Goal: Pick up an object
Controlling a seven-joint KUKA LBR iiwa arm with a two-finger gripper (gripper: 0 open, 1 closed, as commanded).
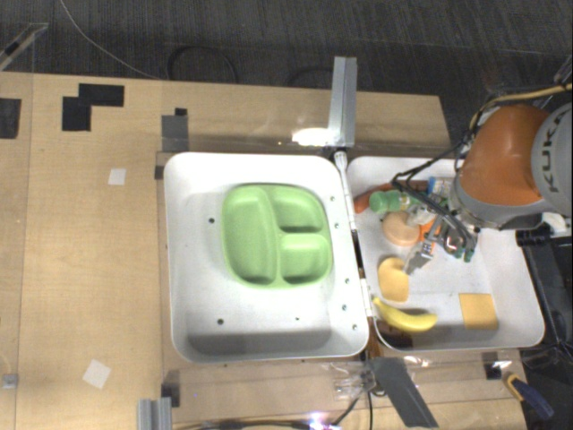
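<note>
Two white bins (179, 240), one green tray (273, 234), one banana (405, 316).

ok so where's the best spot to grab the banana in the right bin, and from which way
Probably the middle of the banana, coming straight down with the tool closing across its narrow width. It lies flat on its side near the front left corner of the right bin, curving left to right. The bin wall crowds its left tip, so the tips look harder to reach.
</note>
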